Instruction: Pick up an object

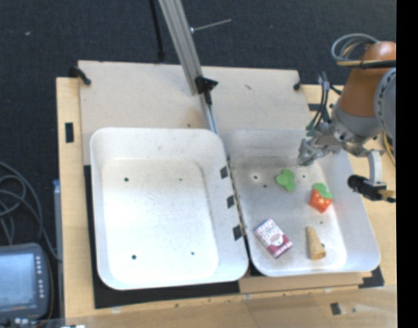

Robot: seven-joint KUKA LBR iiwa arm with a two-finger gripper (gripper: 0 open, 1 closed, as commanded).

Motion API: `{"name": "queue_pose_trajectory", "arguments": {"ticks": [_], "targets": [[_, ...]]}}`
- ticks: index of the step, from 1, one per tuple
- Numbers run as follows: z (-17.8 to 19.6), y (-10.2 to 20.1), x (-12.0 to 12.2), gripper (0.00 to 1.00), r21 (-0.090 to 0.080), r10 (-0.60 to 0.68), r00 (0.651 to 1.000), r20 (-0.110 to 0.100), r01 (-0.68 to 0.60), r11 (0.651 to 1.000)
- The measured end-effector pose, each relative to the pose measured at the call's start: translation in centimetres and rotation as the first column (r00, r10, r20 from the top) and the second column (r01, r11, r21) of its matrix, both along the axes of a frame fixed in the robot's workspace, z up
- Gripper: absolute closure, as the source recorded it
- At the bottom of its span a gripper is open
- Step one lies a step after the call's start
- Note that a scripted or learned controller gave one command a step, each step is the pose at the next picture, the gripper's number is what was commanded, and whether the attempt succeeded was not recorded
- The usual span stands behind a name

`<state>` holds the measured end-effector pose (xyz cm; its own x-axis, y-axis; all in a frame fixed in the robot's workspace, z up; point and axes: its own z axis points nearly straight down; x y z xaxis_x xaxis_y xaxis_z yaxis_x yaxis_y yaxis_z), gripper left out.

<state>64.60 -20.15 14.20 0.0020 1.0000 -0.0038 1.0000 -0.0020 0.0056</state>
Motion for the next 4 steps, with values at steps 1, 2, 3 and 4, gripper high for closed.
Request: {"name": "queue_pose_trajectory", "arguments": {"ticks": [1, 2, 3, 4], "targets": [[6.4, 0.3, -0.2, 1.00, 0.001, 0.004, 1.000, 0.003, -0.004, 1.000], [10.9, 0.5, -0.2, 1.00, 0.002, 0.005, 1.000, 0.002, -0.005, 1.000], [13.0, 0.3, -0.1, 1.00, 0.002, 0.007, 1.000, -0.001, -0.007, 1.000], [12.1, 4.9, 1.3, 1.00, 0.003, 0.007, 1.000, -0.005, -0.007, 1.000]]}}
